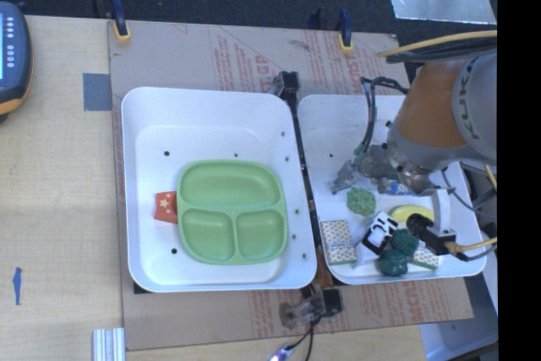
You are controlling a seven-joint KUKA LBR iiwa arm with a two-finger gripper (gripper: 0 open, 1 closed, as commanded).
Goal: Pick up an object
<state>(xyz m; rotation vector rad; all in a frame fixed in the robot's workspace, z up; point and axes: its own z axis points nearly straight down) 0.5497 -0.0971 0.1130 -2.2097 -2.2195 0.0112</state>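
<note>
The arm comes in over the right bin (338,118), w/ the end effector (359,173) low near the bin's middle, just above a light green lump (362,200). Can't tell if it's wide or narrow; too small and dark from here. Nothing visibly held.

Risks, imo: the pickable stuff is crammed along the right bin's near edge, pieces touching, so a grasp there may snag two things or shove one against the wall. The green lump is apart from the pile, so prob the safest target, but it looks soft and could slip.

Count, right bin: 1 light green lump, 1 checkered pad (336,239), 1 black-and-white toy (380,231), 1 dark green lump (396,256), 1 yellow piece (408,213).

Left bin (144,182): 1 green divided tray (230,211) mid-bin, 1 red-orange block (166,206) touching its left side. 2 bins total.
</note>
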